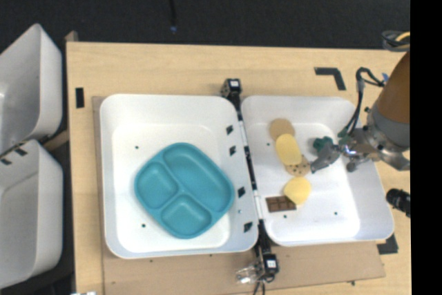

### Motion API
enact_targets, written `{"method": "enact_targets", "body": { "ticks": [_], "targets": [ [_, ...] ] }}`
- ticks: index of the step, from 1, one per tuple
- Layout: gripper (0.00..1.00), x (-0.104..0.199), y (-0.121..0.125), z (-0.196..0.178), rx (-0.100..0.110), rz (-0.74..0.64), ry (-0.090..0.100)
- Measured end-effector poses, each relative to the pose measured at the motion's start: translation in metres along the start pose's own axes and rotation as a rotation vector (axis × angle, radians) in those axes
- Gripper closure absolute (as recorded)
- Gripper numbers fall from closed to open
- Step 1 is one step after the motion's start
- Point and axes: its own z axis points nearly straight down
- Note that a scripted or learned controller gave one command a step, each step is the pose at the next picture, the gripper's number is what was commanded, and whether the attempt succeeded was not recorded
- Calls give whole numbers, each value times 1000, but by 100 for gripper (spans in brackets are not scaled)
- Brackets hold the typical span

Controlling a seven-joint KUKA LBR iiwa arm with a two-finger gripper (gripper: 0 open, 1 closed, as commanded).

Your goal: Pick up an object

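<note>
The two-finger gripper (330,155) sits low over the right shallow white plastic bin (359,217), reaching in from the grey arm with the orange band (395,103). Its dark fingers and a teal part near them blur together at this slant, so I cannot tell how the fingers stand, and nothing can be seen between them.

Just left of the gripper lies a small cluster of candidates. Nearest is a yellow rounded cylinder-like block (288,148), with a small tan piece with dark dots (298,166) touching its lower end. A flat tan round disc (281,128) lies at the yellow block's upper end. Below them is a pale yellow lemon-like lump (298,191), and beside it a small dark brown rectangular bar (277,204).

Judging from this, the step in hand is closing in on the cluster. To do it well, the gripper should pick one piece, probably the yellow block, centre over it, and straddle its narrow width rather than catch the neighbours that touch it. Descending straight and lifting slowly would reduce the risk of a slip.

Further out, the left white bin (114,135) holds a teal three-compartment plastic plate (183,188), well apart, on the light wooden worktop (173,65).
</note>
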Motion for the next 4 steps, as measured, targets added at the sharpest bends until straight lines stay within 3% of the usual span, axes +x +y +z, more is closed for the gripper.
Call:
{"method": "enact_targets", "body": {
  "ticks": [1,3,4],
  "targets": [
    [0,0,3,-7,-13,-4,-3],
    [0,2,9,97,-9,2,-3],
    [0,1,9,111,-13,5,-4]
  ]
}}
